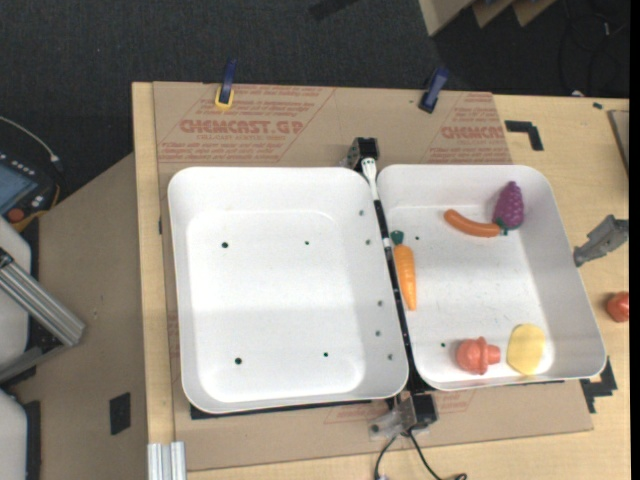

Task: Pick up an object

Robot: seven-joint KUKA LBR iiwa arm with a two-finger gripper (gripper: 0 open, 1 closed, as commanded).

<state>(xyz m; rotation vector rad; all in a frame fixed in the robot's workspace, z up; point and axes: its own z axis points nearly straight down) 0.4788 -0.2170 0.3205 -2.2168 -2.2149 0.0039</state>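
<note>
I am watching the worktop (590,158) from above, with a printed cardboard sheet (300,118) lying on it under both bins. Two blue clamps (226,84) are gripping the sheet's far edge.

The left bin (190,268) and the right bin (480,288) are sitting side by side with their rims touching along the middle.

All the things I could be picking are lying in the right bin. A toy carrot (404,277) is resting along the bin's left wall, its green top pointing toward the far side. Toward the far right corner, an orange-red chili pepper (471,225) is lying crosswise. Its right end is meeting the lower end of a purple bunch of grapes (509,205). Along the near edge, a red-orange toy (477,355) that I cannot name more exactly is sitting just beside a yellow lemon (527,349).

A grey pointed part is reaching in from the right, and I am taking it to be the tool (598,241). It is hanging over the right bin's outer rim, well apart from the carrot and nearer the grapes than the lemon. Nothing is showing in its grip, and I cannot tell whether it is spread or pressed together, since most of it is running off the frame.
</note>
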